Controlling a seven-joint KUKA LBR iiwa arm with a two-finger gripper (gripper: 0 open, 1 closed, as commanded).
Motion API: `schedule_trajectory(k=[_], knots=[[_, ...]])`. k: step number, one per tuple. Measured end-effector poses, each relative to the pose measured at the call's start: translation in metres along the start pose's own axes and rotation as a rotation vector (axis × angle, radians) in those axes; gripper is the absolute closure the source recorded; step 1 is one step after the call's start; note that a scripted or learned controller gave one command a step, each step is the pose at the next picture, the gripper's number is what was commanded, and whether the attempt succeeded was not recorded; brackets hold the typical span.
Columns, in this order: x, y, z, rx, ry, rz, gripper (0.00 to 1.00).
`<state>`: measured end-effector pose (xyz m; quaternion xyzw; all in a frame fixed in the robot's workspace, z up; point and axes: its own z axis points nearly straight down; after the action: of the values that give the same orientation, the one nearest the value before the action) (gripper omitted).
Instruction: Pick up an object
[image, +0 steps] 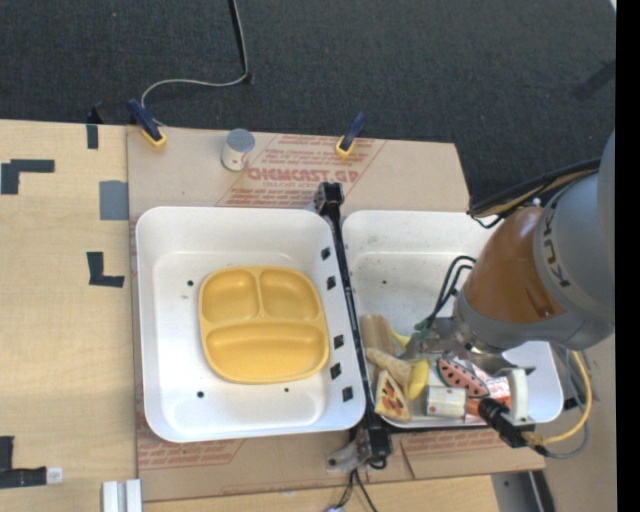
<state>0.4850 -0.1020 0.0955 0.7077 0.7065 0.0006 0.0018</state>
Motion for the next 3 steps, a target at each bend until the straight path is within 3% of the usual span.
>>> schedule_trajectory(k=[1, 3], knots=[[0.128, 0.0, -0.089, 0.005, 0.003, -0.005, 1.0], [0.149, -0.001, -0.131, 0.004, 0.002, -0.003, 1.0]])
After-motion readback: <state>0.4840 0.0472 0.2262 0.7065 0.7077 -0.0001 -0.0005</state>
